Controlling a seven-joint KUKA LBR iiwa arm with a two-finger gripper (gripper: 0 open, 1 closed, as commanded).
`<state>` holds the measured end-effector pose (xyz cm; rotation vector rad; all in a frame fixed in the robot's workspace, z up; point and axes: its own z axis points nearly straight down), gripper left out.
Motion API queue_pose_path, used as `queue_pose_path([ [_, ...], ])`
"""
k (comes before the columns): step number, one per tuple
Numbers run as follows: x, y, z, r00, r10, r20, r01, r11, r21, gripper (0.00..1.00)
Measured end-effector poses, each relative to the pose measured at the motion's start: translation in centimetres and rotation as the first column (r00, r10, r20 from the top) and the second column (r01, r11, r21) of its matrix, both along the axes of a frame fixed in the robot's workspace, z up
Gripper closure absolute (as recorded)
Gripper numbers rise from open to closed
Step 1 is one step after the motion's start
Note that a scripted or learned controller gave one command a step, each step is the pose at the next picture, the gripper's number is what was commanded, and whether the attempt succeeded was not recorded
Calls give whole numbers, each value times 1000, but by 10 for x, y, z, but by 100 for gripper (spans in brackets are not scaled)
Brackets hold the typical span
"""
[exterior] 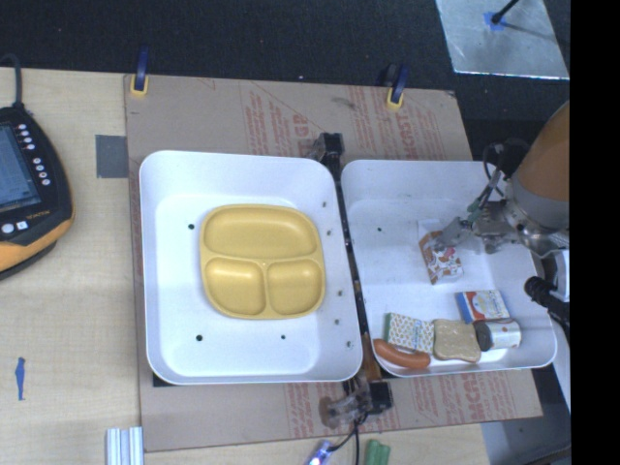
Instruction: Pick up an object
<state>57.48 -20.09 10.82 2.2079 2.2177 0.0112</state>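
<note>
Tan bench (pixel 68 356), cardboard mat (pixel 252 114) (clamped) — dark floor (pixel 242 17)

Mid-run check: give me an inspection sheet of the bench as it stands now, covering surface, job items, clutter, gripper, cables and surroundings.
Surface: two white bins side by side, left bin and right bin, on a cardboard sheet clamped to the bench.
Job's things: right bin holds a small red-and-white packet, blue-and-white box, patterned pouch, tan sponge-like block, white tube, sausage-shaped toy.
Clutter: yellow divided plate in the left bin.
Gripper: gripper over the right bin, just right of the packet; finger state unclear.
Cables: dark cable looping by the wrist.
Surroundings: teach pendant at bench left.
</note>
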Motion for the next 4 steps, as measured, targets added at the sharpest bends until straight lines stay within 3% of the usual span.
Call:
queue_pose_path([
  [1, 5, 45, -4, 1000, -2, 12, 2, 1000, -12, 0],
  [2, -11, 79, -16, 1000, 2, -17, -2, 1000, 3, 0],
  [3, -11, 77, -6, 1000, 3, -19, -3, 1000, 2, 100],
  [4, 6, 143, 84, 1000, -1, -16, 1, 1000, 5, 100],
])
